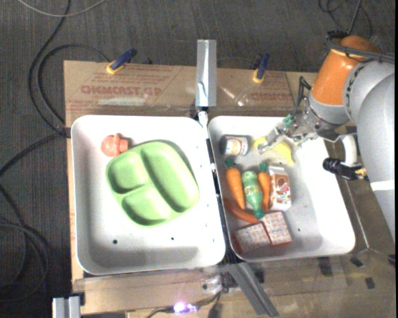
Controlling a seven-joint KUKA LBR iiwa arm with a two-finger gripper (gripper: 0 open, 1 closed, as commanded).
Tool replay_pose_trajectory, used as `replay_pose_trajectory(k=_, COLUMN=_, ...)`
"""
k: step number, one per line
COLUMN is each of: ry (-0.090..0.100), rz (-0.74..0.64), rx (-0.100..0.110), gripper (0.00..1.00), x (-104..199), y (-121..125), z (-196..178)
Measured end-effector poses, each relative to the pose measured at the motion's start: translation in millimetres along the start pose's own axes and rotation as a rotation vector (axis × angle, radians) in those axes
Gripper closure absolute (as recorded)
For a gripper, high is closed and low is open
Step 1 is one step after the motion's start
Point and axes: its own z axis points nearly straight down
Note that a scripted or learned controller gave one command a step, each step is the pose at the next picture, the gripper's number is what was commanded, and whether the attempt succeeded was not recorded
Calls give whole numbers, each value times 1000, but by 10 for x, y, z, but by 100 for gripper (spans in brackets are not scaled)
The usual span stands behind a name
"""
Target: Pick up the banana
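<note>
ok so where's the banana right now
In the camera view the banana lies in the right bin, near its upper wall, directly under the tool, right of the small can.

Inventory of the bench, by kind and count.
You can count two white bins, the left bin [86, 244] and the right bin [331, 230]; one green divided plate [152, 181]; one small pink-orange toy [114, 144] in the left bin's upper left; one can [235, 145]; one banana [283, 152]; two carrots [234, 185] [265, 185]; one green bottle [251, 189]; one juice carton [279, 189]; two red chequered boxes [251, 237] [277, 228]; and two clamps [120, 60] [259, 68] along the frame's upper part.
</note>
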Motion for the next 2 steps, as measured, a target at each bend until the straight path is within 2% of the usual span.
replay_pose_trajectory(k=1, ry=-3, rz=-3, rx=13, gripper=100, x=-12, y=-31, z=-72)
replay_pose_trajectory(k=2, ry=-8, rz=91, rx=-12, gripper=100, x=234, y=23, z=-1097)
